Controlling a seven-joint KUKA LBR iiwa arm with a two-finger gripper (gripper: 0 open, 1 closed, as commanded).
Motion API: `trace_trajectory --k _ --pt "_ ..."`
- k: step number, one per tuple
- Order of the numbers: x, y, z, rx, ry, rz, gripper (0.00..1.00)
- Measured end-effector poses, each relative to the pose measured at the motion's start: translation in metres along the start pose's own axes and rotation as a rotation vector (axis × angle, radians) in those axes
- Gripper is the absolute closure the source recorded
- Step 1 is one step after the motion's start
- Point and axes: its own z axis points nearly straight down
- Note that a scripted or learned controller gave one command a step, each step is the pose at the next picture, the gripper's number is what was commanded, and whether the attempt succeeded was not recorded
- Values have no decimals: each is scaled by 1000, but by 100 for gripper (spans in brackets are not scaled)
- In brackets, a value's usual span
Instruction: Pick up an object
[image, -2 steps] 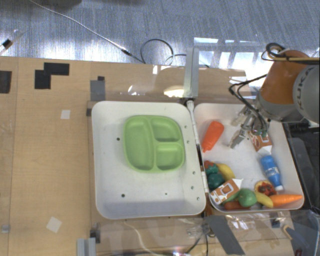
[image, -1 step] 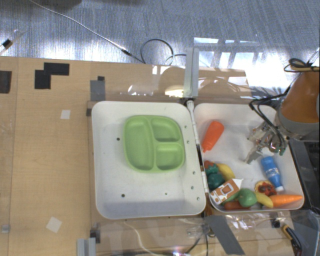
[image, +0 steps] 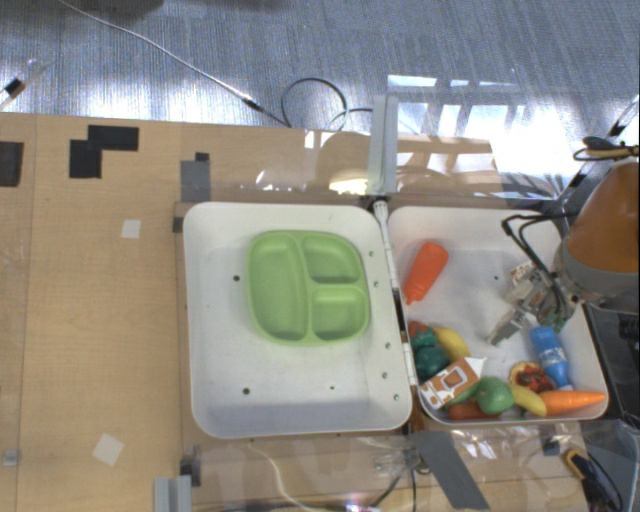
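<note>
Right bin (image: 470, 250): gripper (image: 510, 325), jaws apart and empty, poised over bare floor near blue bottle (image: 550, 355), likeliest pick; orange carrot (image: 425, 270) apart; green tray (image: 305, 287) in left bin (image: 215, 330).

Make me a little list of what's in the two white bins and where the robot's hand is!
left bin: holds a green divided plate, lying flat
right bin: holds toy food, mostly piled at the near end
orange toy carrot: alone near the divider, towards the far end
blue bottle: by the right wall, beside the hand
second carrot: near right corner
green toy: at the near edge
hand: low over the right bin, nothing seen between its fingers
arm: comes in from the right
</note>
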Motion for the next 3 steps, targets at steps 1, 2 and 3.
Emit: trace_trajectory --k 1,2,3 --pt "-80 54 2 4 1 -93 0" --pt "-83 57 -13 0 -12 -99 100" --pt "-26 96 -104 1 -3 68 100"
